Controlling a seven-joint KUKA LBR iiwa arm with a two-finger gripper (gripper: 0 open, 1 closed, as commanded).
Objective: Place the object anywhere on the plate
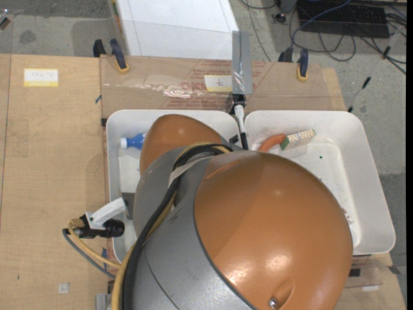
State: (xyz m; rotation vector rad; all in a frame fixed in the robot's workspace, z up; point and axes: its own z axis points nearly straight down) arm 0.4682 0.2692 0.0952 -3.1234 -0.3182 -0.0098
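Nearest the camera, much of the view is taken up by the arm (pixel 258 237) — its orange dome and grey housing lie over the lower parts of both bins, and a cable bundle (pixel 87 228) hangs at its left side. The end effector is hidden beneath this bulk, so it cannot be told whether it is apart, together or clamped on anything.

Beyond the arm, in the left bin (pixel 113 141), a blue and white object (pixel 133 141) is seen against the far left corner, partly covered. In the right bin (pixel 368 173), near the far wall, an orange object (pixel 272 141) lies just beside a pale, speckled stick-like piece (pixel 298 137); whether they touch cannot be settled. No plate can be made out.

If the orange piece is the task's thing, it is judged light, fairly stiff and smooth-skinned, hence inclined to slip. A hold across its narrow width, about mid-length, is advised. Its long axis runs left to right, rising slightly toward the right — which end is the tip cannot be told.
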